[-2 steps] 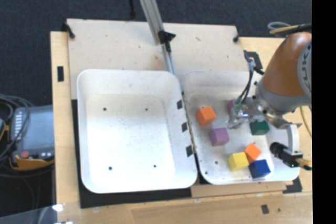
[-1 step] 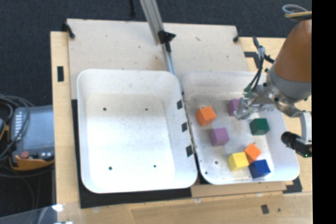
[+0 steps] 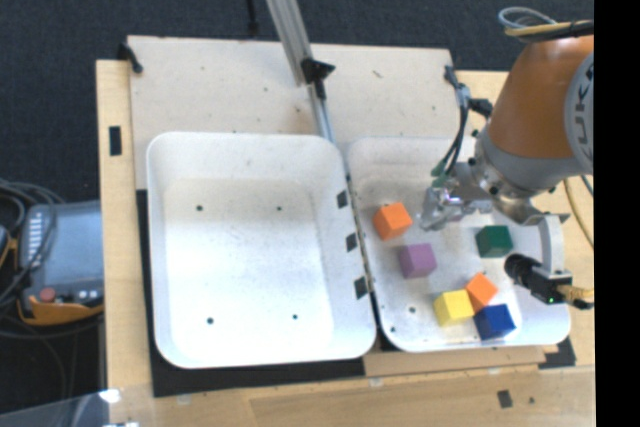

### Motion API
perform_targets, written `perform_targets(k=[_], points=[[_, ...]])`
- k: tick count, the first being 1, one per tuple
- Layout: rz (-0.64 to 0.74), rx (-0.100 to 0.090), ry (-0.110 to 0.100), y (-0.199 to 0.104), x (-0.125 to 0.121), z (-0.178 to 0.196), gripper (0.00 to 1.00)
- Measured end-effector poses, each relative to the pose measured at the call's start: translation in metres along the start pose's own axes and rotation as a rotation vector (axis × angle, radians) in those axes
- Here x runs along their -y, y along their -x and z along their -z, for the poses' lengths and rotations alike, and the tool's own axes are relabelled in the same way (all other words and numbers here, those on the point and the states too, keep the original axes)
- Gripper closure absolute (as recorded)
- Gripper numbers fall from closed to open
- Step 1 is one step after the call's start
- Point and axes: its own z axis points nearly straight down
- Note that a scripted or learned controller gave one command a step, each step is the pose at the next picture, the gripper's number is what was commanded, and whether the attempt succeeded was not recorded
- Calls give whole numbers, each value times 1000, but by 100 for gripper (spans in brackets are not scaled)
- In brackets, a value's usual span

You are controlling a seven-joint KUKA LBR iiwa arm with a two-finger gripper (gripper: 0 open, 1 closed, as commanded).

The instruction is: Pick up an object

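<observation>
Six blocks, all in the right bin point(image 3: 400, 335), right-centre of frame. Left bin point(image 3: 170, 245) sits just beside it, the two rims touching down the middle.

Block layout in right bin:
- orange block point(image 3: 392, 220): upper left of the bin, near the shared rim
- purple block point(image 3: 417, 260): just below and right of it, apart
- green block point(image 3: 493, 240): right side of the bin, partly behind arm hardware
- yellow block point(image 3: 453, 306): lower middle
- small orange block point(image 3: 482, 289): just up-right of yellow, touching or nearly so, can't resolve
- blue block point(image 3: 494, 320): lower right, just beside yellow and below the small orange one

Arm point(image 3: 545, 115) comes in from the right edge, orange band filling the upper right. Gripper point(image 3: 441, 207) hangs over the right bin, just right of the orange block and above the purple one. Nothing visible in it. Claw state: can't tell, metalwork is too cluttered at this angle to read.

Black fitting point(image 3: 530, 275) on the arm's lower part overlaps the right rim of the bin.

Aluminium rail point(image 3: 285, 10) runs diagonally from top centre down to the gap between the bins. Grey device with cables point(image 3: 60, 255) at the left edge, off the bench.
</observation>
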Motion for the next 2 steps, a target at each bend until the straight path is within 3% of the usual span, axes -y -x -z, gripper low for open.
perform_targets(k=[2], points=[[0, 0, -4, -100, 14, -7, 100]])
